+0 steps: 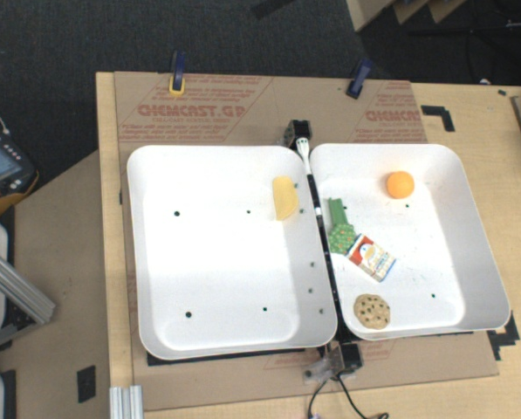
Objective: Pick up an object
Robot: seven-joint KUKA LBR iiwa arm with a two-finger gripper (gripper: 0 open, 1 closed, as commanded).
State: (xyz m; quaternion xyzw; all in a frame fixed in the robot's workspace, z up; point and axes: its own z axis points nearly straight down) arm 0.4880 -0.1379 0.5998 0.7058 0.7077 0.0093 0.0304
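— Seen from above: cardboard-topped desk [243, 103], clamped at the far edge, carrying two shallow white bins side by side.

— Contents?

— Left bin [138, 234]: one pale yellow block [284, 198] near the inner wall, far half. Right bin [469, 234]: four things. Green toy piece [339, 228] lying along the dividing edge; red-and-white carton [370, 257] just beside it, tilted, perhaps touching; cookie [372, 311] near the front rim; orange ball [400, 184] toward the far side, well apart from the rest.

— And the hand?

— Open or closed: cannot tell.

— Progress?

— By the look of it, nothing lifted yet; all five pieces resting on bin floors.

— Best pick?

— Probably the cookie or the yellow block: flat, standing clear, room on both sides. Come straight down, straddle the narrow dimension, close only once low against the floor.

— Anything to avoid?

— Likely the green piece: hard against the wall, little room on that side, carton crowding the other. Likewise the ball: apt to roll from an off-centre squeeze. Lift slowly and check for something actually held before calling it done.
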